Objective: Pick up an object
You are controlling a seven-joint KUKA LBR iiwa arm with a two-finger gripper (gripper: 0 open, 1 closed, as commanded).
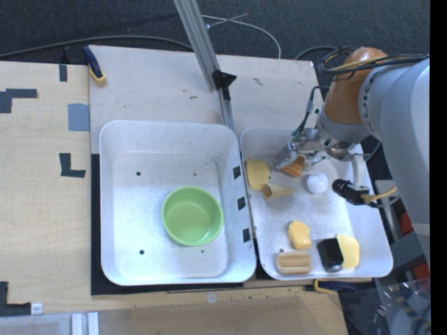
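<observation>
gripper low over the right bin, an orange-brown piece at its fingertips

the grey arm [391, 110] comes in from three o'clock, its orange band [349, 93] sitting just above the wrist. the gripper [299, 160] is down in the upper part of the right bin [374, 253], toward twelve o'clock of that bin. a small orange-brown piece [295, 166] sits right at the fingertips; the fingers look drawn close about it, but whether they truly pinch it or merely touch it cannot be told from this slant.

just beside that piece, at four o'clock of it, lies a small white ball [317, 183]. at nine o'clock of the gripper, against the bin's left wall, is a yellow lump [257, 174], and just below that, at five o'clock of it, a tan cone-like piece [277, 190] lying on its side. lower in the bin, toward six o'clock, are a smaller yellow piece [299, 234], a tan bread-like roll [293, 262] near the front wall, and at the five o'clock corner a black block [330, 254] touching a yellow sponge-like block [348, 251].

the left bin [140, 145] holds a green bowl [192, 216], upright, a little toward five o'clock of the bin's middle. a metal pole [199, 30] slants in from twelve o'clock and ends between the two bins. a yellow and blue clamp [94, 65] lies on the bench at the ten o'clock corner.
</observation>
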